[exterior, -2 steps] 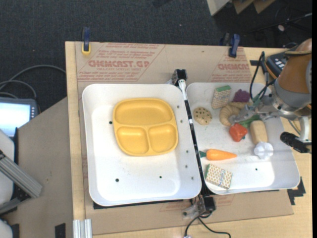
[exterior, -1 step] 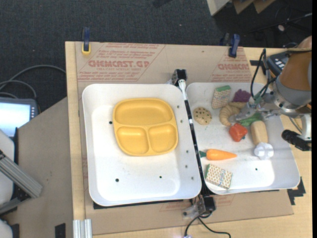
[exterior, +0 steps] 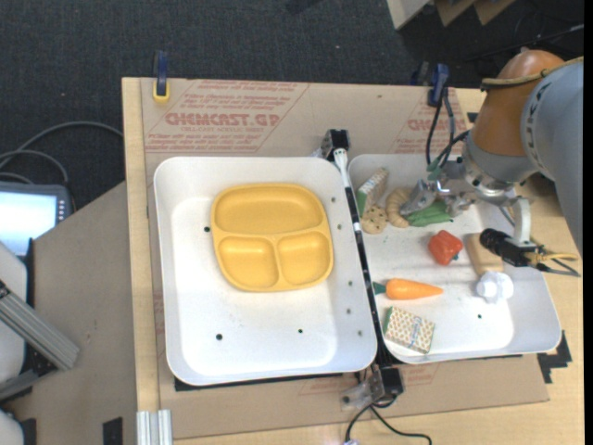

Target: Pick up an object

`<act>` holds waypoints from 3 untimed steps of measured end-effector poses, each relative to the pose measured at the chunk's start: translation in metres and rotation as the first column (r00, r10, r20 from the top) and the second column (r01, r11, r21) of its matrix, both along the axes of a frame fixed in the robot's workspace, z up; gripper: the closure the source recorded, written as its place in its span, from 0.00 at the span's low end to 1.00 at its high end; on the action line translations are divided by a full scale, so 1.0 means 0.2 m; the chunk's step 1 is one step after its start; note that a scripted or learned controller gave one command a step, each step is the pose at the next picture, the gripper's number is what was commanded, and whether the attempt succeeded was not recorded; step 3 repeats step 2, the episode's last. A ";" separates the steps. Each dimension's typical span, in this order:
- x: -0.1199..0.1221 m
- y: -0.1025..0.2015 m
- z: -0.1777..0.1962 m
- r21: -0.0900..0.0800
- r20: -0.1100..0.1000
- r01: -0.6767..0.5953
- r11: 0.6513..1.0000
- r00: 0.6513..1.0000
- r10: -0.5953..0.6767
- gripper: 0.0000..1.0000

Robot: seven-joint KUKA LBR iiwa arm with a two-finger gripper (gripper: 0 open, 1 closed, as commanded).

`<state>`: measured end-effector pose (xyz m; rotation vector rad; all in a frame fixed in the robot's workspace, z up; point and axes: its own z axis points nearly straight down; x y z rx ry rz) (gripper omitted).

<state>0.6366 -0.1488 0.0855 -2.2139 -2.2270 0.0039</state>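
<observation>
My gripper (exterior: 432,196) hangs low over the back middle of the right bin (exterior: 533,327), reaching in from the right. A green object (exterior: 429,216) lies right under its tip, touching or nearly touching it; whether it sits between the fingers is hidden. Left of it lie a tan peanut-shaped piece (exterior: 397,208) and a round speckled cookie (exterior: 373,219). A red block (exterior: 446,247) rests just in front of the gripper. Further forward are an orange carrot (exterior: 412,290) and a checkered cracker (exterior: 409,329).
The left bin (exterior: 185,332) holds a yellow divided plate (exterior: 272,235). In the right bin, a small bottle-like item (exterior: 372,183) lies at the back left, a wooden stick (exterior: 478,254) and a white piece (exterior: 493,286) at the right. A raised divider (exterior: 357,248) separates the bins.
</observation>
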 end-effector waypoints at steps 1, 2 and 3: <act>-0.04 0.21 0.01 -0.016 -0.010 0.009 1.000 1.000 -0.010 1.00; -0.25 0.56 0.53 0.004 0.010 0.000 1.000 1.000 0.000 1.00; -0.25 0.56 0.53 0.004 0.010 0.000 1.000 1.000 0.000 1.00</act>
